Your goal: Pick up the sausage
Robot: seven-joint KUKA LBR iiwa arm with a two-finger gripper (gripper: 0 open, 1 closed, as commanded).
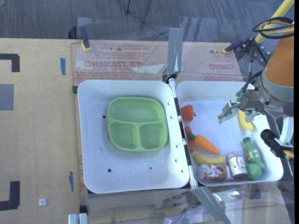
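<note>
The sausage (189,143) is a short reddish-brown piece lying along the left wall of the right bin (212,94), partly tucked under an orange carrot (206,144). My gripper (227,112) hangs over the middle of the right bin, up and to the right of the sausage and well apart from it. Its fingers look open, with nothing between them.
A red-orange toy (187,112) lies near the bin's left wall above the sausage. A yellow banana (209,159), a packet (213,172), a can (236,166), a green bottle (251,151) and another yellow piece (245,121) crowd the right bin. A green divided plate (137,123) sits in the left bin (93,139).
</note>
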